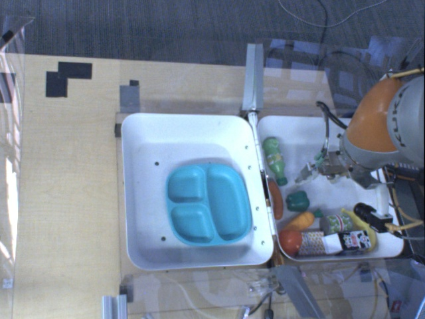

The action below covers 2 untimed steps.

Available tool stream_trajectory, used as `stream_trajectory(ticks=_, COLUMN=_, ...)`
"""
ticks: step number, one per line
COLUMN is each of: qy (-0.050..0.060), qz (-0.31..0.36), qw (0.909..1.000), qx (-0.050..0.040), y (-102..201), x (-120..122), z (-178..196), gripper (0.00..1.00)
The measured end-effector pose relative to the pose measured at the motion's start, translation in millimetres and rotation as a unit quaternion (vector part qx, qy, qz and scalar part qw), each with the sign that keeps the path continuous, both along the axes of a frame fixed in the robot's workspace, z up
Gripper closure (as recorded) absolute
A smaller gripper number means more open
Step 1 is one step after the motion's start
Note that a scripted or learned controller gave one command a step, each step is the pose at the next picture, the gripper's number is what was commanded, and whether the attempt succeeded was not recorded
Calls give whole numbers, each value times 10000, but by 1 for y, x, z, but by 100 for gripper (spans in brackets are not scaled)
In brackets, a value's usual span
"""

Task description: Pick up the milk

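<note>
The milk [330,243] is a white carton with a dark label, lying on its side along the front wall of the right bin [302,130]. A red tomato [289,239] touches its left end, and a yellow banana [366,229] curves over its right end. My gripper [317,169] hangs over the middle of the right bin, behind the milk and apart from it. It is to the right of a green bottle [273,159]. Nothing shows between its fingers.
The right bin also holds a brown sausage [276,201] by the left wall, a green pepper [297,200] and an orange carrot [300,220]. A blue divided plate [207,203] lies in the left bin [143,178]. The arm's orange band [372,121] looms over the right bin's right side.
</note>
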<state>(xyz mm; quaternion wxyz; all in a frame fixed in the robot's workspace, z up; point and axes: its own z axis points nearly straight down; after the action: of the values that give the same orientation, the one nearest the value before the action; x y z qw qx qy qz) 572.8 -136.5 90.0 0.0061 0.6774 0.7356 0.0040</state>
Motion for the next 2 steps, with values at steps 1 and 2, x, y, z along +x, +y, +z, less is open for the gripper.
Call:
stream_trajectory(ticks=1, qy=-28, qz=19, qw=10000, qx=9, y=2, x=3, z=12, gripper=100)
stream_trajectory(ticks=2, qy=-27, qz=19, qw=10000, qx=9, y=2, x=3, z=12, gripper=0)
